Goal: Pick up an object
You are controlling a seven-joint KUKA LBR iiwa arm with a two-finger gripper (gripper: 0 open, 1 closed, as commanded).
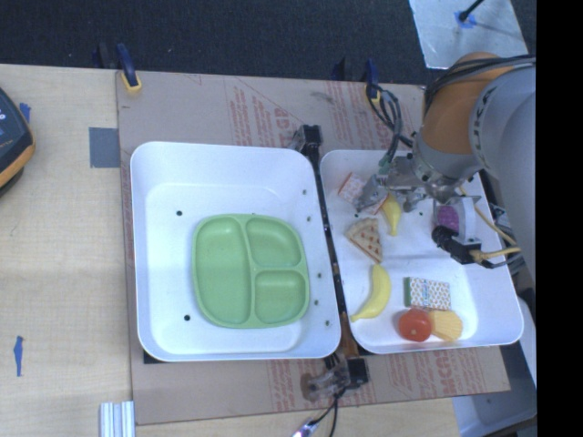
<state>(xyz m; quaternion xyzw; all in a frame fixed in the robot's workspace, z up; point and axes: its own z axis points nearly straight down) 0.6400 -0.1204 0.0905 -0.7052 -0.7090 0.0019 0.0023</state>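
My gripper (387,194) hangs low over the far part of the right bin (490,285), below the orange wrist band. A small yellow piece (392,217) lies right under it, touching or nearly touching; I cannot tell whether it is gripped. A tan toast wedge (366,239) lies just left of that piece. A small red-and-white packet (350,186) sits by the bin's far left corner. Nearer the front are a banana (373,294), a red tomato (414,326), a yellow lump (447,326) and a patterned block (428,292). A purple thing (446,217) shows beside the wrist.
The left bin (164,244) holds a green divided plate (249,269). The two bins meet along a raised rim (326,244). A dark device (11,144) with an orange edge lies on the bench at far left.
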